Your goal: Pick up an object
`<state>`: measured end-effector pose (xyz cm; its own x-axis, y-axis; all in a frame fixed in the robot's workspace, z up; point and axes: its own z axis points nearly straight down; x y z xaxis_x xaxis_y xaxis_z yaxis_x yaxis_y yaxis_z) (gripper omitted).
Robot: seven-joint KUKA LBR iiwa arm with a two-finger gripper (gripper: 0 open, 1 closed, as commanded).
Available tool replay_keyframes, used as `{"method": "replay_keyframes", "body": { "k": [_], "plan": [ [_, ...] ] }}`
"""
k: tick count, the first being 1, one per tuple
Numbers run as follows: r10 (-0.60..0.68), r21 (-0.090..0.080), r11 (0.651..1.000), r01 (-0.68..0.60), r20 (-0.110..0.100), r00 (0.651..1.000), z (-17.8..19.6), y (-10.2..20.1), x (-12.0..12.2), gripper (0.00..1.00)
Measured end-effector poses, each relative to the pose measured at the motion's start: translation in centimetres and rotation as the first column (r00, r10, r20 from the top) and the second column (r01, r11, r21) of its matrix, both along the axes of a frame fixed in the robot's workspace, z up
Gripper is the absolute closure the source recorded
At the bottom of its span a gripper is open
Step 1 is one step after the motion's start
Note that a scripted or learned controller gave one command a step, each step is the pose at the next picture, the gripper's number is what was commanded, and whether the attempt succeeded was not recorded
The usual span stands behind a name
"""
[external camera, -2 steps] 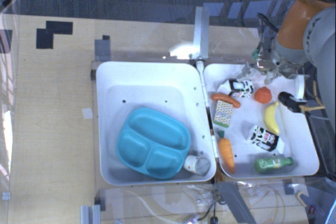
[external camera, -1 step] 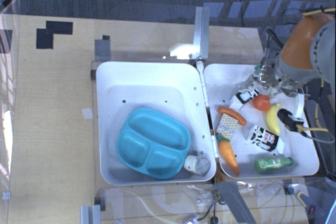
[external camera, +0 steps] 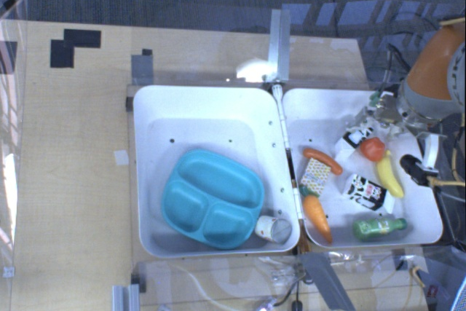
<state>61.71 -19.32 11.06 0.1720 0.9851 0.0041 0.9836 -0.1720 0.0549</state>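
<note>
Green bottle (external camera: 379,228) lies at the right bin's (external camera: 320,107) front edge, banana (external camera: 389,175) and tomato (external camera: 372,149) crowded behind. Gripper (external camera: 378,115) hovers at the far right corner; grip state — cannot tell. Risk, I'd say: packed neighbours deflect the grasp, nothing lifts.

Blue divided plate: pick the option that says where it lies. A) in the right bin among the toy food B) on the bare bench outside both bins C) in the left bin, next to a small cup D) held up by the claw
C: the blue divided plate lies flat on the floor of the left bin, with a small cup on its side at the plate's lower right edge.
</note>
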Motion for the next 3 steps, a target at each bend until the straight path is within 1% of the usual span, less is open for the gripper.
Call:
{"method": "replay_keyframes", "body": {
  "k": [1,2,3],
  "plan": [
    [0.038,-0.012,0.999,-0.038,0.005,0.999,0.01,0.42,-0.36,0.0],
    [0.136,-0.017,0.991,-0.136,0.003,0.991,0.03,0.28,-0.56,0.0],
    [0.161,-0.023,0.987,-0.161,0.001,0.987,0.03,1.24,-0.91,0.0]
  ]
}}
